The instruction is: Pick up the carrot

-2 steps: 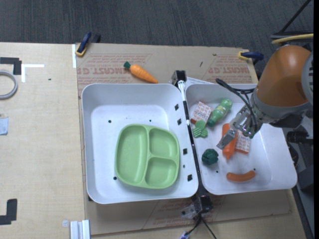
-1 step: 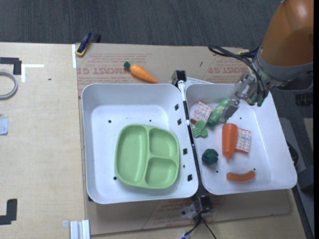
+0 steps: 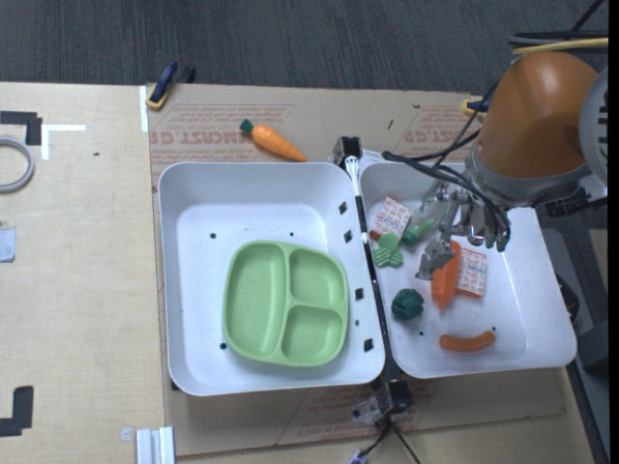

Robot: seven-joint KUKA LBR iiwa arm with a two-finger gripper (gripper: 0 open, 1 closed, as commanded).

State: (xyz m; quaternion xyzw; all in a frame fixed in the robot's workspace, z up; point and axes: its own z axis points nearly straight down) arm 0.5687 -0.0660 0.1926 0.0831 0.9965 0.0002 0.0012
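Carrot sat in the right bin, right under your gripper, fingers apparently closed on its top end. Mirrored cardboard print was unreadable. Another carrot lay outside.

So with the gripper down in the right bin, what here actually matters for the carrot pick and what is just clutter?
Job:
carrot in right bin
gripper
right bin

Lying about:
second carrot on cardboard
green divided plate
sausage
dark green vegetable
printed packets
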